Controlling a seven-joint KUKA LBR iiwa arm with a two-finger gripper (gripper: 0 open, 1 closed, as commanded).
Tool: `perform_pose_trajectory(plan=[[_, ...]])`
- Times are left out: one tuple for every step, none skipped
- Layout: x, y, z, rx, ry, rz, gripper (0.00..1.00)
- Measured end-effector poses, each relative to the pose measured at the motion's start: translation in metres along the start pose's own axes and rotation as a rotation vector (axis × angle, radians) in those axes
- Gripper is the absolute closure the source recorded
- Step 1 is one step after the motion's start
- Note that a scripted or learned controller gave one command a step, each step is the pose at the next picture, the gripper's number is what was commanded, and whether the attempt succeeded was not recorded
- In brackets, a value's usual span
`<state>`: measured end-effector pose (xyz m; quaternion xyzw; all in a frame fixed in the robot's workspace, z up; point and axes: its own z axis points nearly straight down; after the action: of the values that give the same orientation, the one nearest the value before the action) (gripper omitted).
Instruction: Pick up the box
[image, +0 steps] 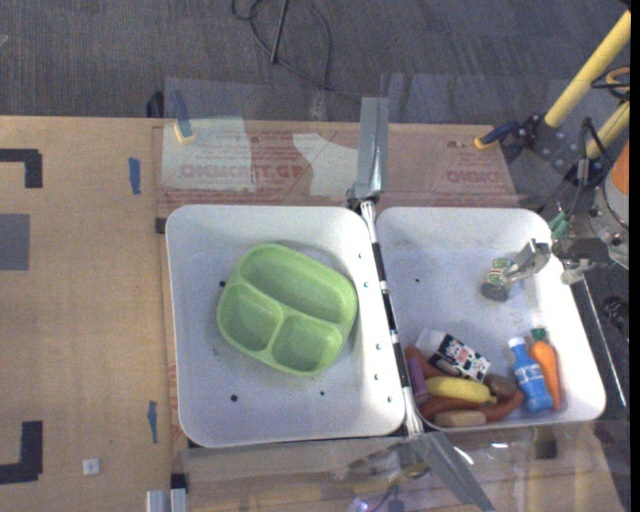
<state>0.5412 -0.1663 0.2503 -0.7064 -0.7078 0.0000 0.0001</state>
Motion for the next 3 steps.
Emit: perform_pose_trajectory(plan=[[0.056, 0.055, 0.158, -0.003, -0.001, -0.136, 0.0], [-0.019, 0.126, -0.032, -0.003, -0.003, 0.047, 0.0], [0.019, 0.007, 0.041, 0.0, 0.0, 0.04, 0.0]])
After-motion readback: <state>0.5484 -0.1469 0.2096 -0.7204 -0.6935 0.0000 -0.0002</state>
